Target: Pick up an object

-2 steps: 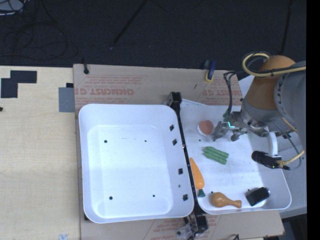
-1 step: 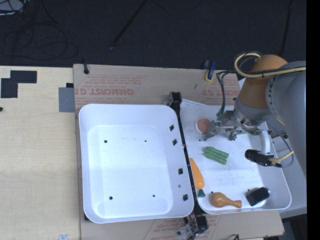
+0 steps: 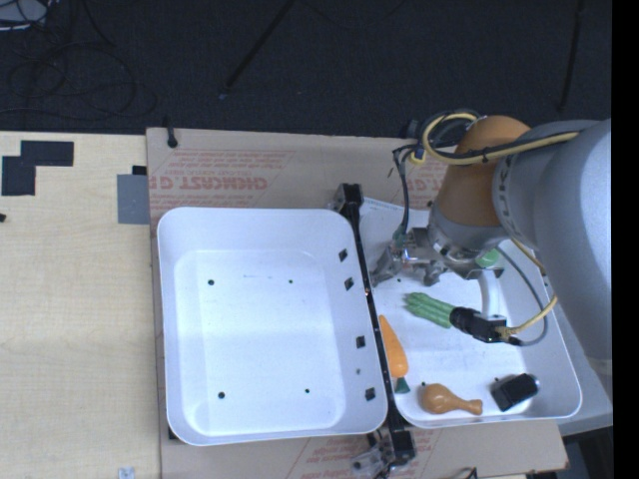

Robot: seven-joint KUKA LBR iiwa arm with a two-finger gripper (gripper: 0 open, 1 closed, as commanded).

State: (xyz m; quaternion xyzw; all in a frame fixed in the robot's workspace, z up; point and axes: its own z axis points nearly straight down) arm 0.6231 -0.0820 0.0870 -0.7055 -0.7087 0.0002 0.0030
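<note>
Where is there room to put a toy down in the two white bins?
The left bin has a wide bare floor between all its walls. The right bin is crowded: the green toy, carrot, tan gourd-shaped toy and black block lie there, with the arm over its far end. One small bare patch lies between them.

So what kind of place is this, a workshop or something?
Most likely a robotics lab test bench: a grey arm reaches over two white bins, the right-hand one holding toy items such as a carrot, with cables on the dark floor.

Carrot (image 3: 392,349) left of drumstick (image 3: 446,399)
</note>
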